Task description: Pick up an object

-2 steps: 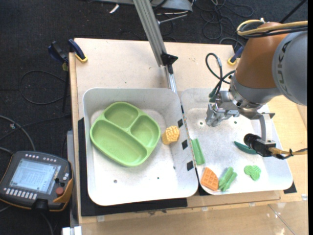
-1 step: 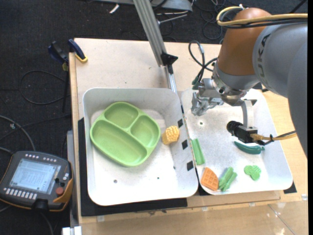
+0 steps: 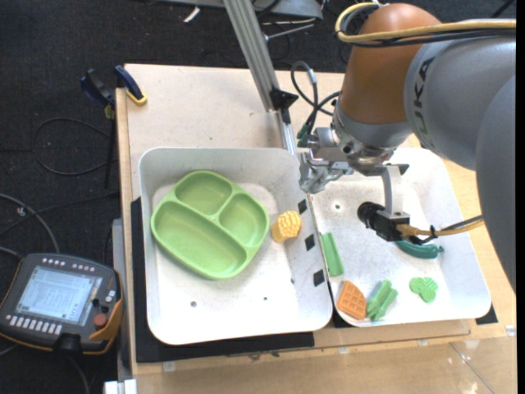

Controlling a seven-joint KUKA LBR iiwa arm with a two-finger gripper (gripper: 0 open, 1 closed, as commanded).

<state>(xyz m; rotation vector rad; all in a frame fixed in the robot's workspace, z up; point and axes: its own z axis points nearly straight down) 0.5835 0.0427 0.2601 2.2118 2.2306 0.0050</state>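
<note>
Objects for picking lie mostly in the right bin [image 3: 459,220], seen from the overhead camera: a green stick [image 3: 331,254] at about nine o'clock, an orange waffle piece [image 3: 353,300] and green pods [image 3: 381,299] near six, a small green leaf [image 3: 423,287] at five. All look like light, stiff, smooth plastic toys (likely slippery), best pinched across the narrow width. The gripper [image 3: 313,177] hangs over the bins' shared edge; whether it is spread or pressed together I cannot tell.
</note>
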